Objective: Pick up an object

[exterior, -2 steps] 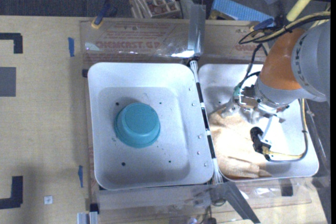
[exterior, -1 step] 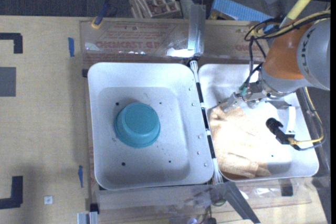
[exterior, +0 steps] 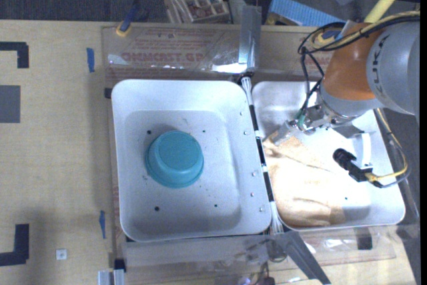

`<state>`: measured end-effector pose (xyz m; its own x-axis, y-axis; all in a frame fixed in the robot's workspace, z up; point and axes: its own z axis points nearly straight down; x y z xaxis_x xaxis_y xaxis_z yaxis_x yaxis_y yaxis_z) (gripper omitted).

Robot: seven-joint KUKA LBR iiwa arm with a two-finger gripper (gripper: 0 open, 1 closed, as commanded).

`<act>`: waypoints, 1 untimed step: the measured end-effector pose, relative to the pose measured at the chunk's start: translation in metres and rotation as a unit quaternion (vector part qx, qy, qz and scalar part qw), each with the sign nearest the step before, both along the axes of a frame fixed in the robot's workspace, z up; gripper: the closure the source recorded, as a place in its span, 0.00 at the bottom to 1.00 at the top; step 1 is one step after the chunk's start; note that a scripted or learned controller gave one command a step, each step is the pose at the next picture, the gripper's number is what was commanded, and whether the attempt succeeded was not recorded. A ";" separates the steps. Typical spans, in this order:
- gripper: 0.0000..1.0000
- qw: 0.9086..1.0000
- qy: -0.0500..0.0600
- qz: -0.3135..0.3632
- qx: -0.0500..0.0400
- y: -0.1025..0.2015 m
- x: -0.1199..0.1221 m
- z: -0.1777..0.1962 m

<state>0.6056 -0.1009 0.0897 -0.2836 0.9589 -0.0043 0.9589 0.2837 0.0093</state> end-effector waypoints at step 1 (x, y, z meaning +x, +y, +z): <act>1.00 1.000 -0.003 -0.002 0.001 -0.001 0.001 0.011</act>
<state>0.6068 -0.1018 0.1008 -0.2799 0.9600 -0.0044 0.9599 0.2800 0.0148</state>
